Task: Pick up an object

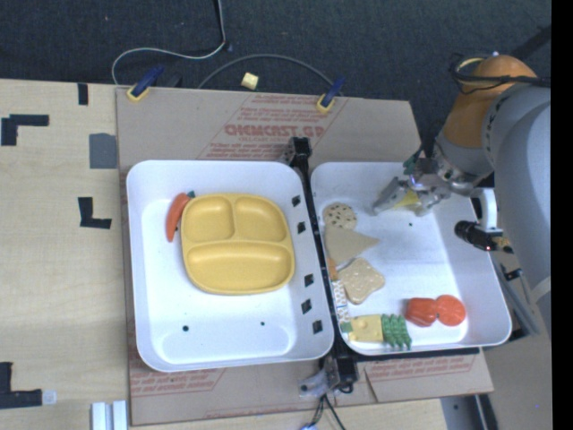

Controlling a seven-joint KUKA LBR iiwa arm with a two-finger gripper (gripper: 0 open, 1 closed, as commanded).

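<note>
My gripper [405, 202] hangs over the far part of the right bin [474, 280], fingers spread apart and pointing down. A small pale yellow bit [407, 199] shows between the fingers; I cannot tell whether it is touched. To the gripper's left, in the same bin, lie a round speckled cookie [338, 214], a tan triangular slice [351, 243] and a toast slice [363, 280]. Near the front edge are a red tomato piece [436, 311] and a yellow-and-green toy [378, 330].
The left bin [152, 312] holds a yellow divided plate [238, 243] with an orange carrot [176, 215] beside it at the left wall. A black divider [309, 240] runs between the bins. Cables and clamps sit beyond the cardboard's far edge.
</note>
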